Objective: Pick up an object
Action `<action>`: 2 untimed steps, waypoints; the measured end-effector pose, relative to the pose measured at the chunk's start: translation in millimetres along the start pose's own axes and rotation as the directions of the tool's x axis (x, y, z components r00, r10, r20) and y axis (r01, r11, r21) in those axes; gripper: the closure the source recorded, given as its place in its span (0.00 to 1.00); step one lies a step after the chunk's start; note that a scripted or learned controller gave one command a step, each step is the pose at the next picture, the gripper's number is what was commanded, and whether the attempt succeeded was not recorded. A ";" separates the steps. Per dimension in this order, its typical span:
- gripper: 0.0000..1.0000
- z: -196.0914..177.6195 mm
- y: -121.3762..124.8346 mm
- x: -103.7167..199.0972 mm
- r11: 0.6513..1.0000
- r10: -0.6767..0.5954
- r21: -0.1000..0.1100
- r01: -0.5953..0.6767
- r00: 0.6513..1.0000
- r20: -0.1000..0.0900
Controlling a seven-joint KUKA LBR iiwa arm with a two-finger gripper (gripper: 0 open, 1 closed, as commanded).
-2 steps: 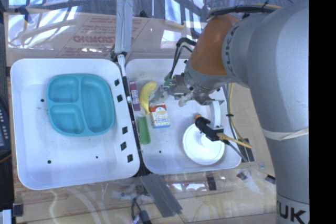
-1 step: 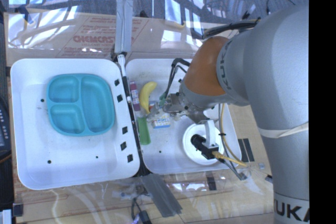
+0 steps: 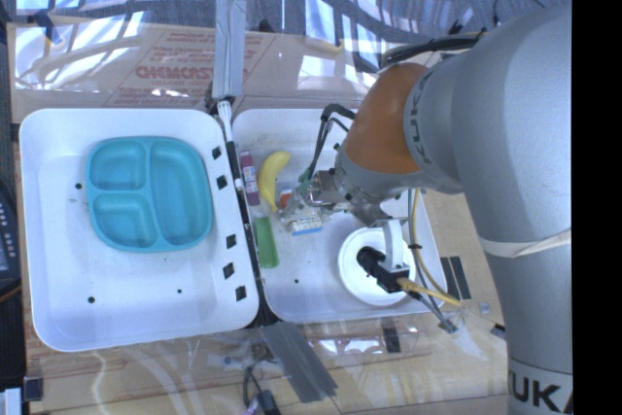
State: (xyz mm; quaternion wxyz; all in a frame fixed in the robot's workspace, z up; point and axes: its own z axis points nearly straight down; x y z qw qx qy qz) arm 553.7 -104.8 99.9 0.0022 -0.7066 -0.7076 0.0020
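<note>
Slowly down onto the box

Well, we judge the step in hand to be the descent for a grasp in the right bin (image 3: 301, 292). The gripper (image 3: 316, 192) hangs low above a small white-and-blue box (image 3: 304, 224), with a red bit (image 3: 286, 199) just left of it and the banana (image 3: 274, 174) near. We cannot tell whether the gripper is released or clenched, since the wrist hides it. Nothing shows as held.

To do this well, we centre on the box alone. We keep clear of the red bit and the banana on the left and of the white dish (image 3: 352, 279) on the right. We go straight down and shut only once the gripper straddles the box. We lift slowly, as the box looks light and may slip.

Counting from the left:
- one left bin (image 3: 49, 287), with one teal tray (image 3: 149, 191) in it
- one right bin, holding one maroon stick (image 3: 248, 176), one green stick (image 3: 264, 243), one banana, one red bit, one box and one dish
- one arm (image 3: 505, 131), reaching in from the right
</note>
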 end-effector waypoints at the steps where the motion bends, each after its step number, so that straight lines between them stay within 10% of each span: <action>1: 1.00 -16.1 -34.8 -36.2 0.988 0.155 -0.009 -0.156 0.988 -0.003; 2: 1.00 -114.7 -13.4 0.8 0.982 0.189 -0.004 -0.189 0.982 -0.002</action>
